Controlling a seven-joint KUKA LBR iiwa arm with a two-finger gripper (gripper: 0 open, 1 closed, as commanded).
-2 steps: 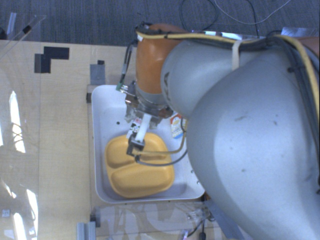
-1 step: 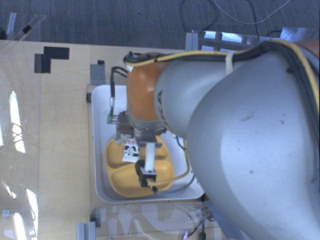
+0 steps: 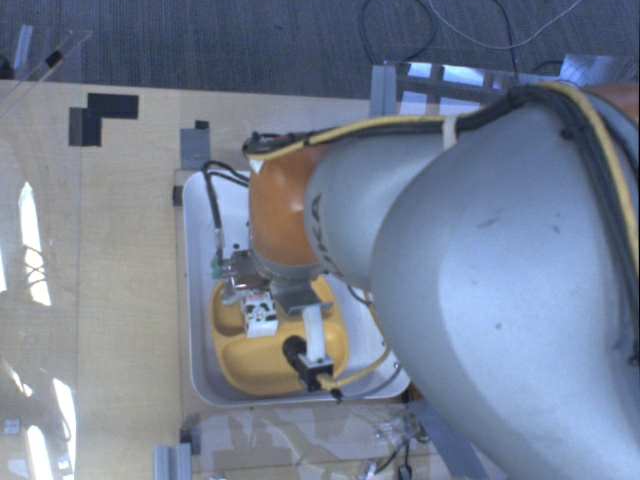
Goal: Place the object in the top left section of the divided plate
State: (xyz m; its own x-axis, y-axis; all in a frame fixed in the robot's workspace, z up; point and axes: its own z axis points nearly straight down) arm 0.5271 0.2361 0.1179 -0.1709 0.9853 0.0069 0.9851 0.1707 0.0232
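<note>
A pale wooden bench [image 3: 100,268] fills the lower part of the view, with dark grey carpet [image 3: 250,18] beyond it at 12 o'clock and thin black cables [image 3: 470,13] looping across that floor. Black square markers [image 3: 100,116] sit on the bench toward 10 o'clock. A shallow white bin [image 3: 198,298] lies just left of centre, and a yellow divided plate [image 3: 232,353] rests in its lower half, toward 6 o'clock. The grey arm [image 3: 500,268] sweeps in from 3 o'clock and covers most of the right side, its orange band [image 3: 280,208] above the wrist at the centre. The gripper [image 3: 265,313] hangs directly over the plate, hiding much of it. Whether it is apart or together cannot be told from this angle. The object to be placed cannot be made out; nothing distinct lies on the visible yellow surface at 7 o'clock of the gripper.
</note>
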